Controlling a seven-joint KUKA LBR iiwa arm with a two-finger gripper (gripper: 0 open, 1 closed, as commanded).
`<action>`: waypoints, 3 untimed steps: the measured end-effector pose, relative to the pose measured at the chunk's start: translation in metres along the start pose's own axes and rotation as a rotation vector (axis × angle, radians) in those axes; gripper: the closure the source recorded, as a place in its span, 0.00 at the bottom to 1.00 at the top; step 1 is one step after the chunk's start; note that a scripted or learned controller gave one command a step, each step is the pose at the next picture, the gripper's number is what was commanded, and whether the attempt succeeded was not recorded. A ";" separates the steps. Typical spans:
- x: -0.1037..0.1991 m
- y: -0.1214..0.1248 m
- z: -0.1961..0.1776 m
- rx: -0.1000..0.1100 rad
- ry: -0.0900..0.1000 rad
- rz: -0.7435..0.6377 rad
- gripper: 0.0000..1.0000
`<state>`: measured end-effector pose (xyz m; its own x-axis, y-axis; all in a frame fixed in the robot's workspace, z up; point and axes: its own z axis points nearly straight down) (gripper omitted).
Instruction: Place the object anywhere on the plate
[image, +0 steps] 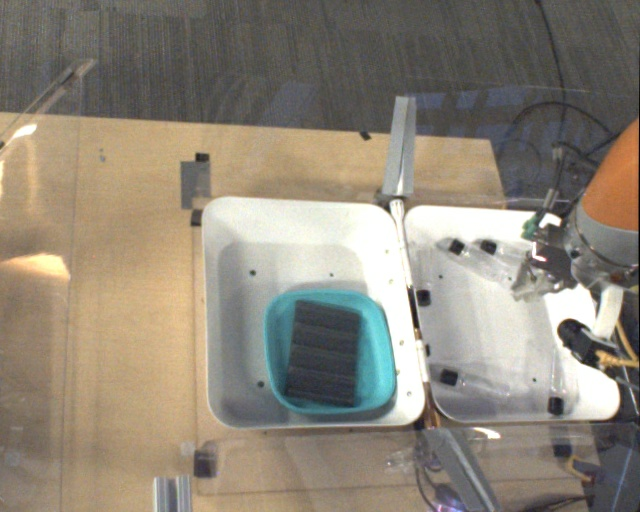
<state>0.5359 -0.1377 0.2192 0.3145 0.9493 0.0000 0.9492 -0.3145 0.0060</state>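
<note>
Two white bins sit on the worktop; in the left bin (225, 300), lower centre of the frame, we see the dark ridged block (323, 352) lying flat on the teal plate (377, 340), which suggests placement is done. The gripper (535, 272) is at the right edge, and we cannot tell its jaws' state.

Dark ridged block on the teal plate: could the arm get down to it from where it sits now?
Probably yes. The dark ridged block lies flat on the teal plate in the left bin, uncovered, with open space above. The gripper is over the right bin, with only the low divider between.

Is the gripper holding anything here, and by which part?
Nothing: the gripper is over the right white bin; the dark ridged block lies on the teal plate.
</note>
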 end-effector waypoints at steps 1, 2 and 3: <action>0.053 -0.063 0.035 0.004 0.001 -0.058 1.00; 0.134 -0.094 -0.013 -0.001 0.004 -0.072 1.00; 0.135 -0.075 0.035 0.004 0.002 -0.169 1.00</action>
<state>0.5074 0.0141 0.1838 0.1505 0.9886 0.0009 0.9886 -0.1505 0.0020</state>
